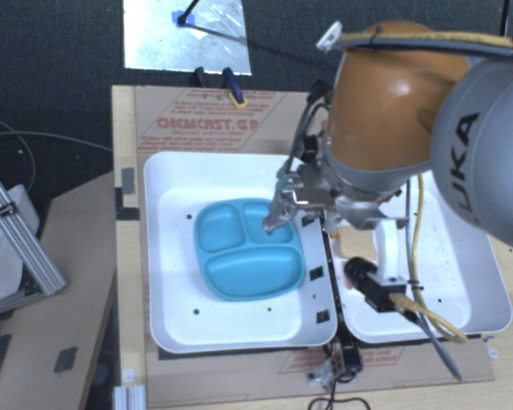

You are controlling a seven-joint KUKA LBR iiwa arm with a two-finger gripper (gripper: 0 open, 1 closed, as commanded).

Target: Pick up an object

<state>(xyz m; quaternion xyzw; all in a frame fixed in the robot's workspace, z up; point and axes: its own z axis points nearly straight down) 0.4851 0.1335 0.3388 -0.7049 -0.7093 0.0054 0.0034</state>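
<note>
A blue divided plate [246, 250] lies flat in the middle of the left bin [175, 263]. My gripper [280, 214] hangs low over the plate's upper right rim, close to the wall between the two bins. The view is too cluttered at the tip to show whether it touches the plate. The big orange and grey wrist [393, 109] hides the back of the right bin [483, 289]. A small tan thing [356, 245] peeks out under the wrist in the right bin, mostly hidden.
Both bins rest on a cardboard sheet [205, 122]. A blue clamp [232, 85] and a shiny metal sheet [184, 20] sit behind it. An aluminium frame [13, 237] stands at the far left, off the bench.
</note>
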